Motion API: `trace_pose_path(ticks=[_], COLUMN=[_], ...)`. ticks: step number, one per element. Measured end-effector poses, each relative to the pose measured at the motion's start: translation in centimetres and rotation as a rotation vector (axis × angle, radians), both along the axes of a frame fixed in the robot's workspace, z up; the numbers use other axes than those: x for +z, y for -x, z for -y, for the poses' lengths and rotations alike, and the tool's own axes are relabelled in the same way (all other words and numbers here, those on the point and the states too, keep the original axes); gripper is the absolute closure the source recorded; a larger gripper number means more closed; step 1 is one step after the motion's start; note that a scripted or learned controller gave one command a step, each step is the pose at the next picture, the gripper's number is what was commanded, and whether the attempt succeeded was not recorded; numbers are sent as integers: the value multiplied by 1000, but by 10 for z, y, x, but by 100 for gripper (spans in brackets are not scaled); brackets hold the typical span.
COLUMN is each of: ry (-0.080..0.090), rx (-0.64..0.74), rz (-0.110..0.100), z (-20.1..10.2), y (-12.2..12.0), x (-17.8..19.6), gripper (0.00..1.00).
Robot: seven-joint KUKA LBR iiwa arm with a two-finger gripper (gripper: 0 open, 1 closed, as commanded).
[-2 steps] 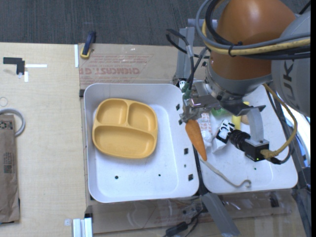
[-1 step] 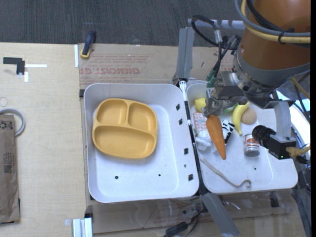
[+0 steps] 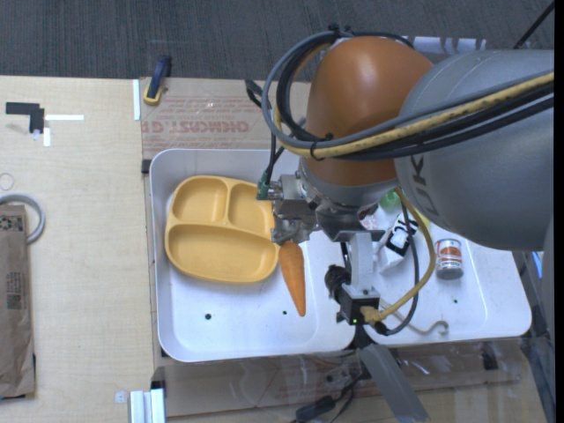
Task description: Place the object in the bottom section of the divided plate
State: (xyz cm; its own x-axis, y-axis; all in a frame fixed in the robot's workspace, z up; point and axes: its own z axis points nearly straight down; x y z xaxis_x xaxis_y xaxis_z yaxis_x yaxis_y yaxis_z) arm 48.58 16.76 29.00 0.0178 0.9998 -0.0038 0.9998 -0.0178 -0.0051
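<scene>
A yellow divided plate (image 3: 189,252) lies in the left part of the white bin (image 3: 220,337). It has two small sections at the back and one wide section at the front. My gripper (image 3: 285,229) hangs just off the plate's right rim, below the orange wrist. It is shut on the thick end of an orange carrot (image 3: 293,280). The carrot points down toward the bin's front, its tip past the plate's right front corner. The wide front section holds nothing.
A small can with a red label (image 3: 449,259) stands at the bin's right. A green item (image 3: 390,203) and a white and black item (image 3: 401,237) lie partly hidden under the arm. Cables hang near the front rim. A brown bag (image 3: 13,298) lies at far left.
</scene>
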Motion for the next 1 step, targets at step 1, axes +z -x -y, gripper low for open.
trace_pose_path(ticks=[1], ry=[2], rx=[-369], rz=[3], z=[-60], y=[-82], x=[4], gripper=[100])
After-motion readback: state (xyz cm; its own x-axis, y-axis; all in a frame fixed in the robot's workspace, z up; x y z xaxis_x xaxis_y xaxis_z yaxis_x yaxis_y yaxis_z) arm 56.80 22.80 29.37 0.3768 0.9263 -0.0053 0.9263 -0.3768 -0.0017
